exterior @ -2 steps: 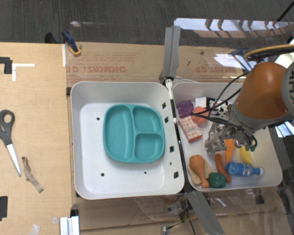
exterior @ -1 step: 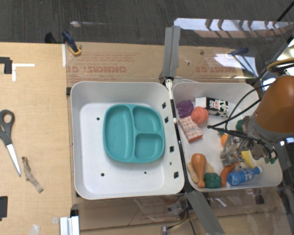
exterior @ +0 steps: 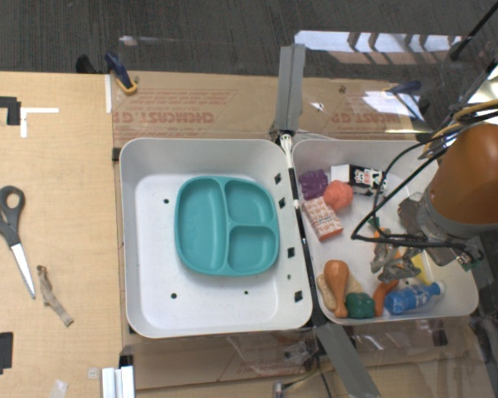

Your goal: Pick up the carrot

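The carrot (exterior: 383, 293) is a short orange-red stick lying near the front of the right bin (exterior: 456, 309), between a green toy (exterior: 359, 305) and a blue bottle (exterior: 413, 297). My gripper (exterior: 393, 265) hangs just above and behind the carrot's upper end, reaching in from the right under the orange wrist band (exterior: 473, 177). Its grey fingers (exterior: 381, 259) look spread apart, with nothing between them. The carrot rests on the bin floor.
A tan drumstick-shaped toy (exterior: 338, 282) lies left of the carrot. Further back sit a snack box (exterior: 322, 219), a peach ball (exterior: 339, 195), purple grapes (exterior: 314, 182) and a small white carton (exterior: 362, 177). The left bin (exterior: 141, 305) holds a teal divided plate (exterior: 227, 225).
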### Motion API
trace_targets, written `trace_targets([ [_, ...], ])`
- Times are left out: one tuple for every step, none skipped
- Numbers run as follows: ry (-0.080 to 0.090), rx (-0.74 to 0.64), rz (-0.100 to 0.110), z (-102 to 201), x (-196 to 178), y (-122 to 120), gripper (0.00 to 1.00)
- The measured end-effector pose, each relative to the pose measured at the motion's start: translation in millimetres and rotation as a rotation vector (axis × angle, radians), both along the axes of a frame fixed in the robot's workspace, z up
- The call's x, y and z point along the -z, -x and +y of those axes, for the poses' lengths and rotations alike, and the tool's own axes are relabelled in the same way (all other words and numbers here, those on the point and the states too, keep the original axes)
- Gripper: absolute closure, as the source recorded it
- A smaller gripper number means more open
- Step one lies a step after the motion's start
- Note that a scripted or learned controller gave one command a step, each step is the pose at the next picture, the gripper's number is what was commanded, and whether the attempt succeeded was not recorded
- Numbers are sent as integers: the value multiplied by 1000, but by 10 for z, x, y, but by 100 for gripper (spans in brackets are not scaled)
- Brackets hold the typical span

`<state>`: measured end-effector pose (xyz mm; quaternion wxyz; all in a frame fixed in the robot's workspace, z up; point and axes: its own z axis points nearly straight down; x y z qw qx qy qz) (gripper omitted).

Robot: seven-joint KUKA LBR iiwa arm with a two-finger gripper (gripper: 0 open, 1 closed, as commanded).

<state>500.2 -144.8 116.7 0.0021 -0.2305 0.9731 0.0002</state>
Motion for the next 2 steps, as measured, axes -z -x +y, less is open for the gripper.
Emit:
trace_targets([
  [0, 70, 0, 756, -1181, -345, 100],
  [0, -215, 2, 485, -1020, -129, 100],
])
